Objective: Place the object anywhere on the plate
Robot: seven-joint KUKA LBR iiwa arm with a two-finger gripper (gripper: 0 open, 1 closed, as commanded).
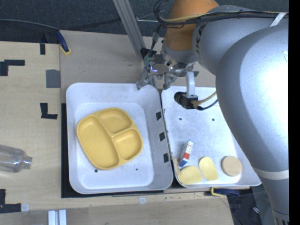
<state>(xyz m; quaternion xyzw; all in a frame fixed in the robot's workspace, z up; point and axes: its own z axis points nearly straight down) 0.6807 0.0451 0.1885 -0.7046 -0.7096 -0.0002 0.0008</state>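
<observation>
From the overhead camera you are looking down on a pale wooden desk with black tape marks on its left part and a dark floor along the far edge. A clear plastic bottle lies on its side at the left edge of the desk. A grey metal rail slants across the far side.

Two shallow white bins sit side by side. The left bin holds one yellow plate with three compartments, lying flat near the bin's middle. The right bin holds four small things, all bunched at its near edge: one small tube with red, white and blue markings, lying tilted just left of the others; two pale yellow pieces, one at the near left and one just right of it; and one tan round disc at the right of the row. None of them is on the plate, and which one is meant for it you cannot tell.

The grey arm reaches in from the right, with its orange band at the far side. The end effector hangs over the far rims where the two bins meet. Its fingers look slightly apart with nothing between them.
</observation>
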